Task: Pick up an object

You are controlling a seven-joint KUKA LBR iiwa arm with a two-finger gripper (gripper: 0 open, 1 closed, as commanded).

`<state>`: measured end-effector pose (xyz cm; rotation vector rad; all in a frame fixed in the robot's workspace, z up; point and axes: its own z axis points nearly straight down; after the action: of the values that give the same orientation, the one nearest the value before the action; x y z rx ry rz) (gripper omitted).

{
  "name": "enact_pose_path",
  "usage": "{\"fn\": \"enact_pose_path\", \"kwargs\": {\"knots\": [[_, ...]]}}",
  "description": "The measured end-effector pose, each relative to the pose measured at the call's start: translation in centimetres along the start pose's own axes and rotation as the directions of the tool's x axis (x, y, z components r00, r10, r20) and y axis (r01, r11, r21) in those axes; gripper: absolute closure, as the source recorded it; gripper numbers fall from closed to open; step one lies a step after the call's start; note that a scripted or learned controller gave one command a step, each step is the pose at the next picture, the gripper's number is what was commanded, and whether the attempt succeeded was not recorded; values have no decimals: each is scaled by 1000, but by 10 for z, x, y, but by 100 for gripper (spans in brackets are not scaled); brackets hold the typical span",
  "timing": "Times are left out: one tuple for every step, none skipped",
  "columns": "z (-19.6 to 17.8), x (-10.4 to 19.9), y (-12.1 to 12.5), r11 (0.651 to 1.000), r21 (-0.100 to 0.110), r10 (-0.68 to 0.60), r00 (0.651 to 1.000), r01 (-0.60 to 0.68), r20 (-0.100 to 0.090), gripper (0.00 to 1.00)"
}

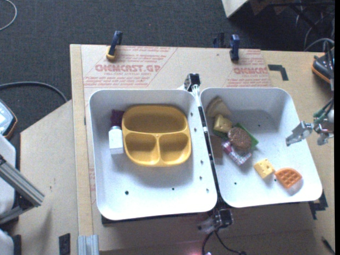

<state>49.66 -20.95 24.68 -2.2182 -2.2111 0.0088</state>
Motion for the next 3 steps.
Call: {"fn": "enact_pose_path", "kwargs": {"knots": [[-6, 0, 2, 1000, -11, -3, 1000, 3, 3, 0], [37, 3, 3, 1000, -6, -3, 1000, 3, 0, 0], [80, 7, 3, 1000, -4, -3, 1000, 3, -1, 0]]}}
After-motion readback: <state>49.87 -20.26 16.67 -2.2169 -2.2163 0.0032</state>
